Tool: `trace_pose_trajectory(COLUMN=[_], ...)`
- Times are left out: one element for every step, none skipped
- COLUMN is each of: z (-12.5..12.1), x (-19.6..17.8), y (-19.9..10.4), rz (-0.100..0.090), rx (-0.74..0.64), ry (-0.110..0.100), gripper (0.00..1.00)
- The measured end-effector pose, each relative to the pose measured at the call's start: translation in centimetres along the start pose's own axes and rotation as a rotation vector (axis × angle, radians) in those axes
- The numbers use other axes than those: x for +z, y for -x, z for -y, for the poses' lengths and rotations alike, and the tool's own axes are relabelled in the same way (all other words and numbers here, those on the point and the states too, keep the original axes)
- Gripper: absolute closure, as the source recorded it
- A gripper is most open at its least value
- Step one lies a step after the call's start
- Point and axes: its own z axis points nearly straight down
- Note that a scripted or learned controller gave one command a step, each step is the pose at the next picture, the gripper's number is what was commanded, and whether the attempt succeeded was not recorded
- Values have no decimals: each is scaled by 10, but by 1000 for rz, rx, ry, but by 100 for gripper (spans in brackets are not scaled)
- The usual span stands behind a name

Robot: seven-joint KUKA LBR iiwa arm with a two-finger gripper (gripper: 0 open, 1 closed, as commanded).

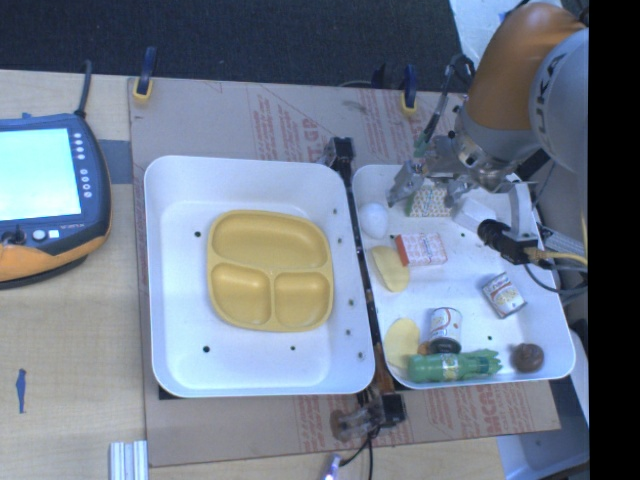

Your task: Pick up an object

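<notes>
My gripper (430,190) hangs over the back of the right bin (560,328), its fingers spread to either side of a speckled white packet (430,202). Nothing is visibly clamped between them. Lying in that bin are a white egg-like ball (374,219), a red and white box (421,250), a pale yellow wedge (390,268), a yellow round piece (402,338), a small can (444,328), a green bottle (452,366), a brown ball (528,357) and a small silver can (502,294).
The left bin (180,268) holds a yellow divided plate (270,269). A teach pendant (45,193) lies on the bench at far left. The arm's orange and grey body (525,78) looms over the right bin's back corner, with black cabling (505,240) trailing inside.
</notes>
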Motion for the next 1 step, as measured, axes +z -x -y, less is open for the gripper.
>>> trace_pose_trajectory(z=[-22], x=[102], y=[60], rz=[2], rx=[1], ry=[-5], gripper=[0])
